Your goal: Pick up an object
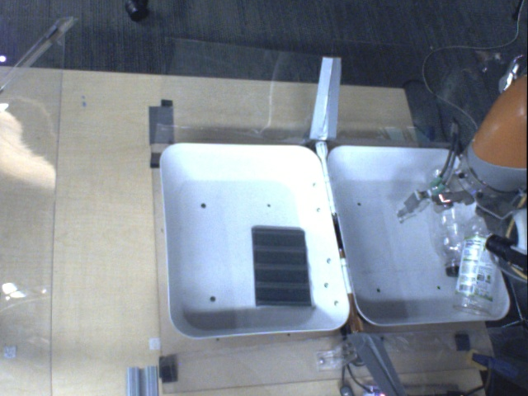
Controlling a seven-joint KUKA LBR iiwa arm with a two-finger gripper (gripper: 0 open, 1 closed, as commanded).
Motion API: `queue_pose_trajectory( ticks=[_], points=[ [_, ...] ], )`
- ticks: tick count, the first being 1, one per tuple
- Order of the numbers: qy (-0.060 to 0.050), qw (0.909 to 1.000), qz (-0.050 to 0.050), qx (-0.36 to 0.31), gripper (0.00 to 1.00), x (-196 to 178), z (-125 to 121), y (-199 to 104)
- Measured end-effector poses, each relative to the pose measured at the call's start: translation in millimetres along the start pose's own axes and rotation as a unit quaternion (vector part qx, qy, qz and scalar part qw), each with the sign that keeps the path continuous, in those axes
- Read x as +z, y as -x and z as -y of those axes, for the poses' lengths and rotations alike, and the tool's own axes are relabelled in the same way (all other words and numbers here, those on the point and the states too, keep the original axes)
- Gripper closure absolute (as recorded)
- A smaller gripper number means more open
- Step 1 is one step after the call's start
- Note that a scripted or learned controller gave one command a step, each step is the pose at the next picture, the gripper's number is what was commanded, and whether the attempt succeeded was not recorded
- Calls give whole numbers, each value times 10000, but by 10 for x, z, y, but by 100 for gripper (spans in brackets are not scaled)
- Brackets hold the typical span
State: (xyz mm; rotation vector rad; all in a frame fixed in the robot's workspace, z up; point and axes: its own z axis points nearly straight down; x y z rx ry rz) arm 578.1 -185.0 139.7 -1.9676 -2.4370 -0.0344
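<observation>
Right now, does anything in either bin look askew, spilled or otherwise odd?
Nothing looks spilled or damaged. A clear plastic bottle lies on its side near the right bin's right edge, below the gripper. A dark ribbed block lies flat and square in the left bin.

Robot arm (505,130) entering from the right edge of the frame at mid-height, its orange band rounded and foremost, with grey housing just below it. From beneath the band the wrist extends leftward and slightly downward, ending in the gripper (412,206) at the right-centre of the frame. The gripper's metal fingers (406,211) point to the left; whether they are parted or closed cannot be made out at this resolution.
</observation>
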Motion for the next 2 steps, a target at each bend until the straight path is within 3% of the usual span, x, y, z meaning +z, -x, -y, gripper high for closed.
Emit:
queue_pose_trajectory(
  ticks=[1,2],
  points=[
    [10,9913,0,-1314,0,509,51,-13],
    [7,9950,106,-992,0,-8,110,125]
  ],
)
